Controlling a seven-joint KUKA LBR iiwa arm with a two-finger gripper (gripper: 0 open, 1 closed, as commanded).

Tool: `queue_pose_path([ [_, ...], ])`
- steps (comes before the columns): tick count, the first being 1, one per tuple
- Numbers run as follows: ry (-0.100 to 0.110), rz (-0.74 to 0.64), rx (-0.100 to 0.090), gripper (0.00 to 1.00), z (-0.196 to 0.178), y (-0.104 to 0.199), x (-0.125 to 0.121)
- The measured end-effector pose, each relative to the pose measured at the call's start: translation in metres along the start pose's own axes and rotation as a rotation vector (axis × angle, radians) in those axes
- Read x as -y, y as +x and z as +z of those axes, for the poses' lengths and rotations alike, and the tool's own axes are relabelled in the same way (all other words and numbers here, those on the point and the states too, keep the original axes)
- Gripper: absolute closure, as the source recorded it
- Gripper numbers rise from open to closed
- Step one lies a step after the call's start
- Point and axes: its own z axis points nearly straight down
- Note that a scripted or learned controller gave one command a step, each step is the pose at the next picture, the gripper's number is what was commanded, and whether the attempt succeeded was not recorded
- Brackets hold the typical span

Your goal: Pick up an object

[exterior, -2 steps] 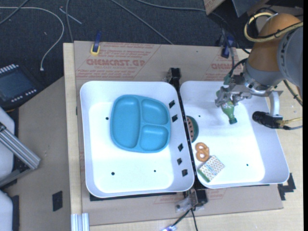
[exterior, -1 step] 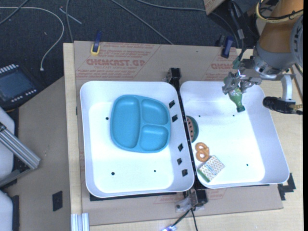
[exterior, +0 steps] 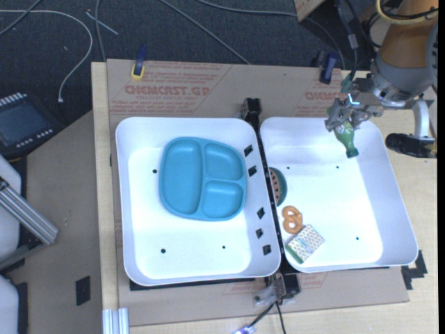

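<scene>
My gripper [exterior: 345, 129] hangs over the far part of the right bin [exterior: 368, 207], below the orange-banded wrist. A small green elongated object [exterior: 348, 144] sticks out from between its fingers, lifted off the bin floor. Near the bin's left wall lie a brown pretzel [exterior: 291, 218], a patterned packet [exterior: 306, 243] and a round dark green and brown item [exterior: 277, 184], all well to the front left of the gripper.
The left bin [exterior: 139, 207] holds a blue divided plate [exterior: 203, 178]. A black clamp strip [exterior: 259, 179] runs between the two bins. Cables lie on the dark floor beyond the bench, and a clamp [exterior: 140, 62] sits on the far edge of the cardboard.
</scene>
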Motion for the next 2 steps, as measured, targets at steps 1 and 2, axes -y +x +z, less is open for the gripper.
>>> queue_pose_path([
  [1, 0.004, -0.004, -0.003, 1.00, -0.007, 0.046, 0.001],
  [2, 0.007, -0.004, -0.003, 1.00, 0.004, 0.099, -0.001],
])
